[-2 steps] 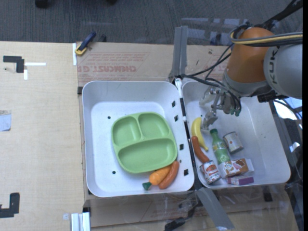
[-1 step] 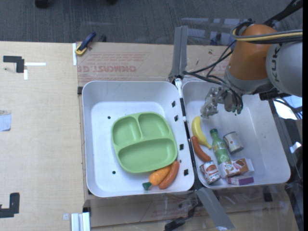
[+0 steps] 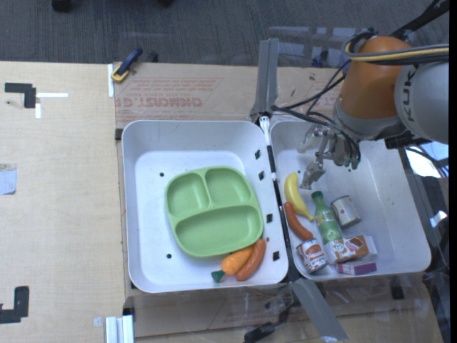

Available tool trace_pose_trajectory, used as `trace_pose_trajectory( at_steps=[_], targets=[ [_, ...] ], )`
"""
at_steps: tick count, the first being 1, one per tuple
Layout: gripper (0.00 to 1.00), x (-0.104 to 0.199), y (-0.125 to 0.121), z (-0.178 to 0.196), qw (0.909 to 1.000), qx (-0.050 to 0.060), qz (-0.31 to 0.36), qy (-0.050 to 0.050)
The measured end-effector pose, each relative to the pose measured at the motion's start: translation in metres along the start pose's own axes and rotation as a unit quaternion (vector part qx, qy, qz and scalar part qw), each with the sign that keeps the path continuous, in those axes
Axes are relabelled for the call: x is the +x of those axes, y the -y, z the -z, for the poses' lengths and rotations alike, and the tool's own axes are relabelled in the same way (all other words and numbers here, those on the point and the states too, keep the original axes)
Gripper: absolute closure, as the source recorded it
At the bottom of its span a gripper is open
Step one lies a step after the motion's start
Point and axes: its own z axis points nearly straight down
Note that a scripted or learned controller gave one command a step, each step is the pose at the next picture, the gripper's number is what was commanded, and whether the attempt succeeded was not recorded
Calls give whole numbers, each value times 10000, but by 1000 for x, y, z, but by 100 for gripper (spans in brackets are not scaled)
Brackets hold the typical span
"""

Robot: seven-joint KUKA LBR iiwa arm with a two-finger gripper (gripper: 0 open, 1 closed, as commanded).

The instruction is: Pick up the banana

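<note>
The yellow banana (image 3: 295, 196) lies in the right bin (image 3: 400, 191) close to its left wall, curved and pointing toward the front. My gripper (image 3: 314, 174) hangs just right of and above the banana's upper end, with nothing visibly between its fingers. The arm's orange band (image 3: 375, 70) and grey wrist loom over the bin's back right.
Beside the banana lie a red sausage (image 3: 298, 222), a green bottle (image 3: 326, 220), a small can (image 3: 345, 211), a soup can (image 3: 311, 256) and two boxes (image 3: 353, 252). The left bin (image 3: 143, 191) holds a green divided plate (image 3: 214, 211), a carrot (image 3: 232, 262) and a sausage (image 3: 251, 260).
</note>
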Motion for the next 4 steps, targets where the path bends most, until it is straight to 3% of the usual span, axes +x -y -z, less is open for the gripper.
trace_pose_trajectory(
  at_steps=[1,2,3,4],
  targets=[
    [0,-16,39,-11,9999,16,150,-24],
    [0,-24,77,41,9920,11,1262,-13],
    [0,-17,5,-6,9579,-6,2872,-32],
    [0,-25,44,-10,9034,-6,4288,-17]
  ],
)
